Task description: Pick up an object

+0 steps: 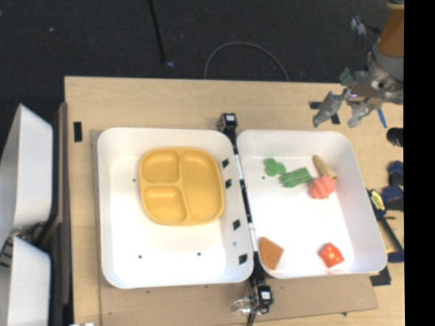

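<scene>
Tan bench (pixel 156 100) on dark floor, two white bins, no legible writing; gripper (pixel 343 111) above right bin (pixel 353 243) at its 1 o'clock corner, fingers spread, holding nothing; pink toy (pixel 322 187) and green pieces (pixel 289 174) lie toward its 7 o'clock; yellow divided plate (pixel 182 185) in left bin (pixel 122 250).

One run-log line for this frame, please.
gripper: open, above right bin's far edge | holding: nothing | yellow plate: left bin

Arm (pixel 389 43) reaches in at the top right, orange band showing above the wrist. End effector (pixel 344 112) hangs with fingers spread apart, nothing between them.
</scene>
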Motion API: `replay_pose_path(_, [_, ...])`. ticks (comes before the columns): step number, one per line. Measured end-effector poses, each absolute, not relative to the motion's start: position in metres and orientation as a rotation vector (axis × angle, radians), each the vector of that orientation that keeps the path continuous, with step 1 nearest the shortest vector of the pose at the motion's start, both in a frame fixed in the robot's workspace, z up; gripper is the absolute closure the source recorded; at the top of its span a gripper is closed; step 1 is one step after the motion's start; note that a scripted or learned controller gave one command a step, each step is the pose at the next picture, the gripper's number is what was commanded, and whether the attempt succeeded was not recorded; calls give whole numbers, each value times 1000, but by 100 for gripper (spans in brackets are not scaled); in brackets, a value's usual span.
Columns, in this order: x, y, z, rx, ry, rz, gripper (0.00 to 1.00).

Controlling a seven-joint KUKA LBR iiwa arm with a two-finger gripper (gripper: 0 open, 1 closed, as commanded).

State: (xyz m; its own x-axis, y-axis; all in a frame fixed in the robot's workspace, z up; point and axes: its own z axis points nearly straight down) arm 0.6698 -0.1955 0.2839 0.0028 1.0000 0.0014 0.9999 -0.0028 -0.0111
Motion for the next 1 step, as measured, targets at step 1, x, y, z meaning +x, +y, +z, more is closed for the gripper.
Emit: replay_pose_path(1, [671,-195,293,-2222,-2224,0,0])
